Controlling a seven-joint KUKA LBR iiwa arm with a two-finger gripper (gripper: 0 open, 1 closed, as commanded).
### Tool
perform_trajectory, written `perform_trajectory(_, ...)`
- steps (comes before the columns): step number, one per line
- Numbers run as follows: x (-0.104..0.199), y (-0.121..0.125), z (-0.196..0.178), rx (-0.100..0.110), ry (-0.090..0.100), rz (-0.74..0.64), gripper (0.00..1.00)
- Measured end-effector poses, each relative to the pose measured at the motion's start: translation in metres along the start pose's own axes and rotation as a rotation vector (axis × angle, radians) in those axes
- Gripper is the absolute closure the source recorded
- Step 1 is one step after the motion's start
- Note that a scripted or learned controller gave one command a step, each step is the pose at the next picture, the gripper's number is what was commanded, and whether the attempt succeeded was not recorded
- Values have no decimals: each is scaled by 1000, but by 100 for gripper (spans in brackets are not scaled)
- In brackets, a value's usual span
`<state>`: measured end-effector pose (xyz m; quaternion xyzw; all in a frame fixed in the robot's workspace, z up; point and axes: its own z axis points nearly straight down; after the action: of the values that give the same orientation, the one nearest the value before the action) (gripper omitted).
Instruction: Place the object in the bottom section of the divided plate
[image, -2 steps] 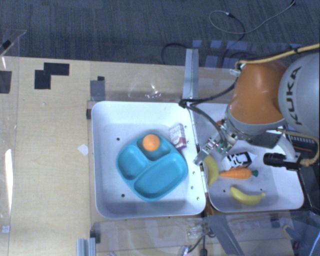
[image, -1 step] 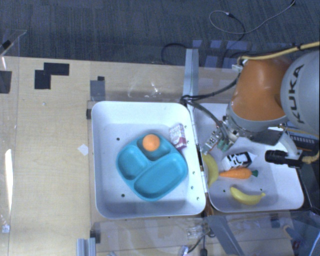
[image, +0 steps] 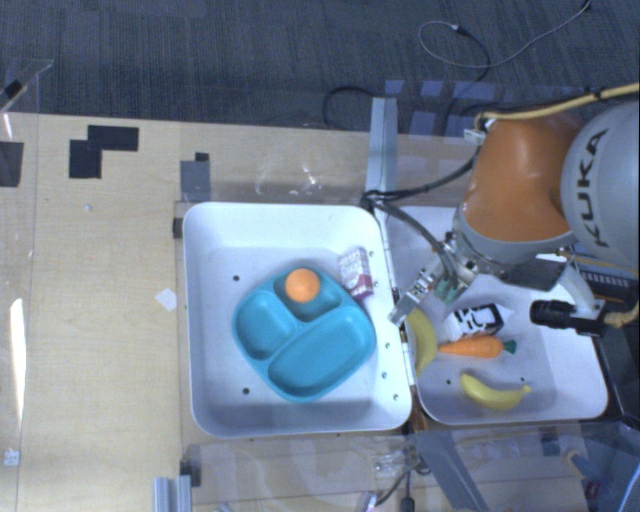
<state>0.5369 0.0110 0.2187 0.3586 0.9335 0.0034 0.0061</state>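
Observation:
A blue divided plate (image: 262, 338) lies in the left bin (image: 212, 290). Its large bottom section (image: 318, 360) holds nothing, and an orange ball (image: 302, 285) rests in the upper right section. My gripper (image: 410, 302) hangs low over the wall between the two bins, pointing down and left. It is just above the top end of a yellow banana (image: 424, 342) in the right bin (image: 572, 392). I see nothing held in it.
A red and white packet (image: 356, 271) lies by the plate's right rim. The right bin also holds a carrot (image: 470, 348), a second banana (image: 492, 392) and a black and white item (image: 478, 318). The arm's orange band (image: 515, 180) looms over that bin.

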Motion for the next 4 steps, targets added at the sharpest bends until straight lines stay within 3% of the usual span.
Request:
perform_trajectory(1,-1,2,-11,-6,-5,0,100)
perform_trajectory(2,-1,2,-11,-5,-5,0,0)
perform_trajectory(3,-3,4,-23,-11,-9,0,100)
perform_trajectory(4,10,27,-62,4,3,-166,100)
